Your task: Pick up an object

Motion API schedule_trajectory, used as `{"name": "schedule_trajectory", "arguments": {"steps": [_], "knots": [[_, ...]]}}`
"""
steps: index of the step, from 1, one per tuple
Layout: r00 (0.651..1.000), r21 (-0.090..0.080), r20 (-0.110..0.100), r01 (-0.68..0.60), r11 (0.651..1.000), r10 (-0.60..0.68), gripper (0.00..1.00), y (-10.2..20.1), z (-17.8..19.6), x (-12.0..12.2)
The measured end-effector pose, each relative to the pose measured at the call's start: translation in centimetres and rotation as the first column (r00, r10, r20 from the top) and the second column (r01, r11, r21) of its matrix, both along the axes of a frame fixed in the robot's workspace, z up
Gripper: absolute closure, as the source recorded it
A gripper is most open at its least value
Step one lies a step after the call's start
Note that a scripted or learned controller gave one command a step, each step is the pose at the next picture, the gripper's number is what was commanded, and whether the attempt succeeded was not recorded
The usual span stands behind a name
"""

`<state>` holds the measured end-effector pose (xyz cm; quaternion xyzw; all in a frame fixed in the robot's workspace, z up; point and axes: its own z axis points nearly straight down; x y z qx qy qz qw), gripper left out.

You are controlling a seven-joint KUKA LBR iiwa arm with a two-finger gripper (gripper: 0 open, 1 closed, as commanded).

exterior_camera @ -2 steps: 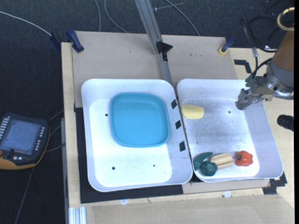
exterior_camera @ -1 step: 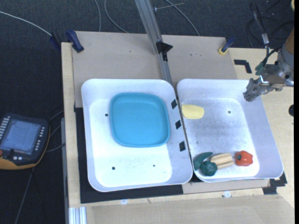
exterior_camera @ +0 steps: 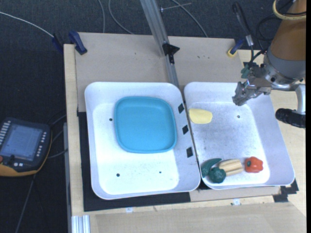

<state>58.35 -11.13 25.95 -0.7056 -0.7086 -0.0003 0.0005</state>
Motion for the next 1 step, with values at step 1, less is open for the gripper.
{"name": "schedule_trajectory", "arguments": {"steps": [1], "knots": [[1.0, 0.0, 0.001, -0.001, 1.0, 0.001, 1.0, 5.99, -0.19, 0.73]]}}
